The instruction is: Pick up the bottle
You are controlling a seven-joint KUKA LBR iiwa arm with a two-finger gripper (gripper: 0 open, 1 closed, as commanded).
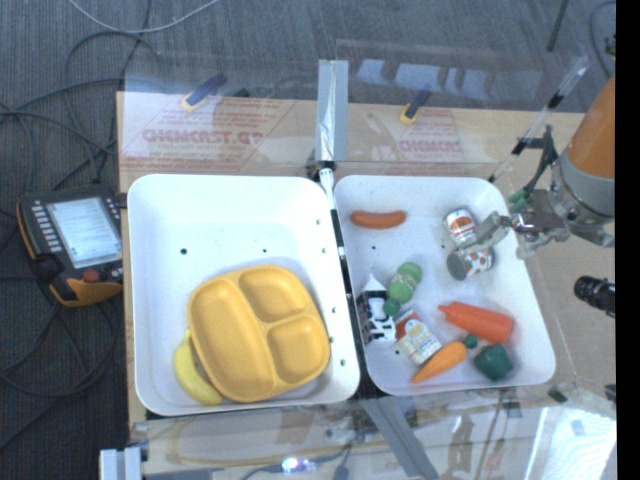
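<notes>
- Bottle [402, 282]: I take the small green one near the middle of the right bin [520, 353] as the target, lying tilted on the floor with its white cap end low, toward the divider
- Tool [484, 240] sits at the right bin's upper right, low over the can [460, 226] and a second small round tin [477, 262] just beside it; from my feed I cannot tell how it is set, and I see nothing I'd call gripped
- Arm [590, 168] comes in over the right rim, orange band at frame edge; that entry explains why the tool lands on the can side first, well apart from the bottle
- Clutter round the target: small black-and-white item [377, 320] touching or just beside the bottle's low end, a labelled packet [420, 338] near below, sausage [378, 219] above and apart
- Lower right corner packed: red-orange pepper-like piece [478, 319], carrot [440, 361], dark green chunk [493, 362]; none block a top approach to the bottle, in my judgement
- Left bin [200, 208] holds the yellow divided plate [260, 330] over a banana [192, 373]; irrelevant to this pick
- Pendant [72, 240] rests on the floor left of the tabletop [200, 138]
- My read: pick not yet begun on the right object; tool needs to shift left and down-frame, and align across the bottle's short axis since it lies at a slant
</notes>
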